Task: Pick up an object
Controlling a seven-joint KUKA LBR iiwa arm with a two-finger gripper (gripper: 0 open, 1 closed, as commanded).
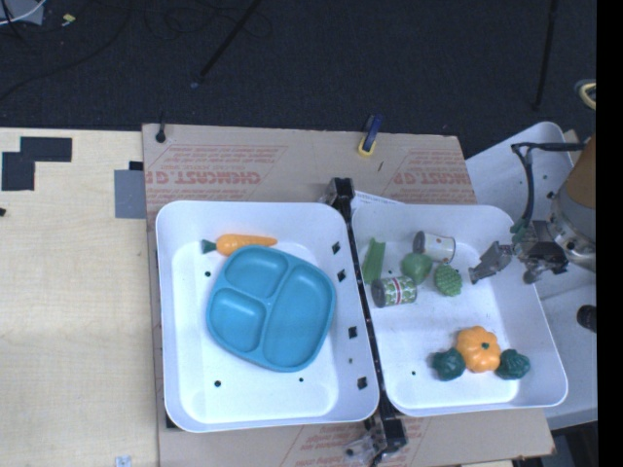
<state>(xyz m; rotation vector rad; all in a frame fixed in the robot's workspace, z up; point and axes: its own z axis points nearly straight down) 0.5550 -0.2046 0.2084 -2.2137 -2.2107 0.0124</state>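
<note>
Front of right bin [545,397]: orange pumpkin-shaped toy [477,348] between two dark green knobbly lumps, too small to identify. Farther back, a small can [394,291] lying on its side. Claw [506,259] over the bin's right rim, partly blurred; finger state cannot be told, nothing visibly gripped

Blue plate [271,306] and carrot [243,243] in left bin [185,377] — toys in right bin [545,358]

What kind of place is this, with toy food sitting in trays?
Probably a robotics lab test bench. A robot gripper reaches over two white bins set on cardboard, one bin holds toy food such as an orange pumpkin, and loose cables lie on the dark floor behind.
</note>
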